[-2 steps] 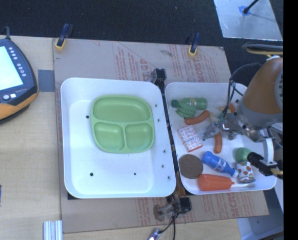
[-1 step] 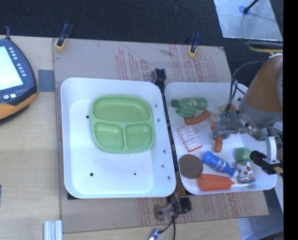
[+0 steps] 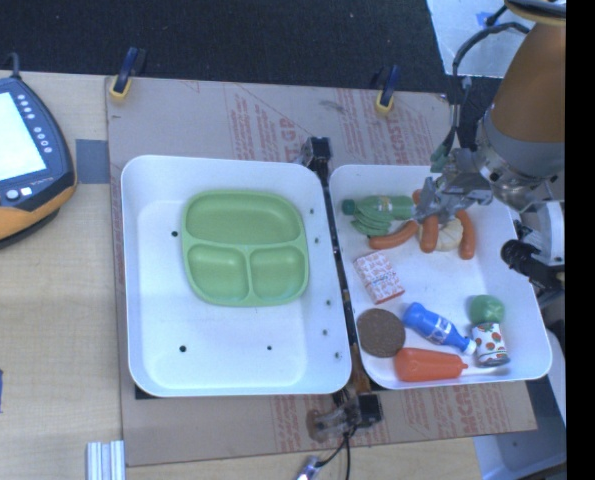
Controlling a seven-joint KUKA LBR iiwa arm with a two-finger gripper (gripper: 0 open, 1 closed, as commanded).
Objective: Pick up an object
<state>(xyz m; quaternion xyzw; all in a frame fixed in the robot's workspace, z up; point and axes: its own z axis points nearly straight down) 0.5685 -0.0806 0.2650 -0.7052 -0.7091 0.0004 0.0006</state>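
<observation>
A divided plate (image 3: pixel 245 246) lies in the left bin (image 3: pixel 147 348); toys fill the right bin (image 3: pixel 530 363).

I am seen by one camera fixed above the bench (image 3: pixel 47 298), looking down at a slant and far enough back to take in both white bins whole. The left bin (image 3: pixel 157 318) sits mid-frame; the right bin (image 3: pixel 522 298) lies just beside it toward the frame's right. My arm (image 3: pixel 537 78) enters beyond that bin, at the upper right corner.
</observation>
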